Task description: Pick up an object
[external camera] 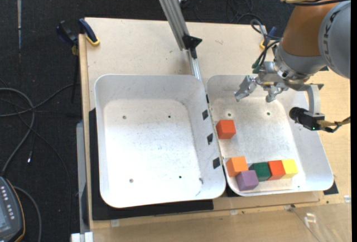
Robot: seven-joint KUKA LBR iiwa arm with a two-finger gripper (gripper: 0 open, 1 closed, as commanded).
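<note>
Your hand (258, 91) hangs over the far part of the right bin (312, 149), and its two fingers (243, 92) are spread apart with nothing between them, so it is open and carries no object. The nearest thing you can take is the lone orange cube (226, 129), which lies on the bin floor at about seven o'clock from the hand, near to it but not under it; bare white floor separates them. This is the relation that matters for the coming move: I judge that you must go toward seven o'clock, that is to the left and toward the near edge of the surface (139, 40), before you descend. The cube sits slightly rotated against the bin walls, and it has no long axis, so the turn of the wrist matters less than the centring above it. Take care that the cube is close to the left wall of this bin, where the left bin (106, 90) overlaps it; a finger coming down on that side may have little room. The other candidates lie farther, at about six o'clock from the hand, in a tight cluster at the near edge: a second orange block (236, 165), a purple block (247, 179), a green block (260, 170), a red-orange block (276, 168) and a yellow block (289, 167). They touch each other, so in my judgement the fingers will find no gap there, and the lone cube is the better choice.
</note>
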